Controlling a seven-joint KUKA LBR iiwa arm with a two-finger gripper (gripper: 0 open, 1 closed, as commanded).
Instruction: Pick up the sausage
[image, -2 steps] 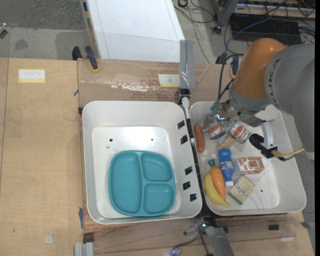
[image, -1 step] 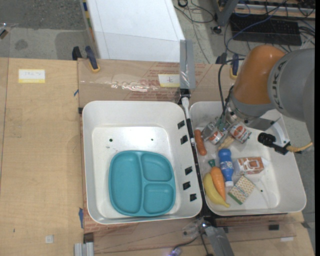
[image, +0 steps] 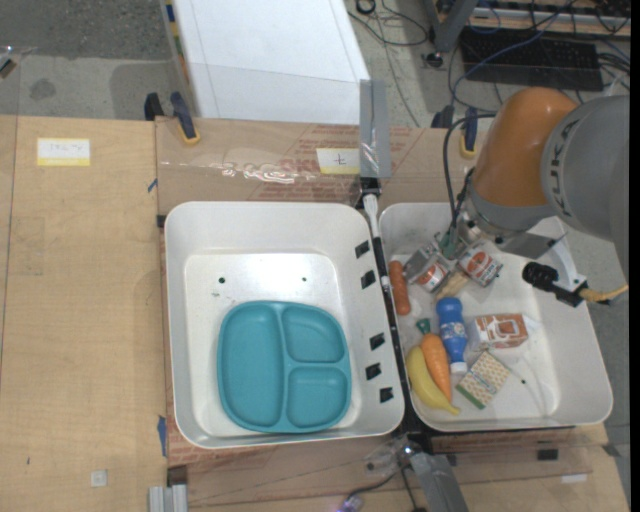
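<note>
Teal divided plate (image: 285, 366) in left bin (image: 190, 240), banana (image: 428, 381), carrot (image: 436, 358), perhaps cans (image: 478, 265)

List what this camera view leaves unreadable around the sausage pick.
- Gripper: the orange band and wrist overhang it, hiding its fingers' state.
- Sausage: lies against the right bin's left wall; contact with the gripper cannot be judged.
- Cans: labels too small to read.
- Arm: cut off by the right edge.

Brown wooden bench (image: 70, 300), white box (image: 265, 50) behind, grey floor (image: 80, 50), possibly cables (image: 520, 45)
</note>
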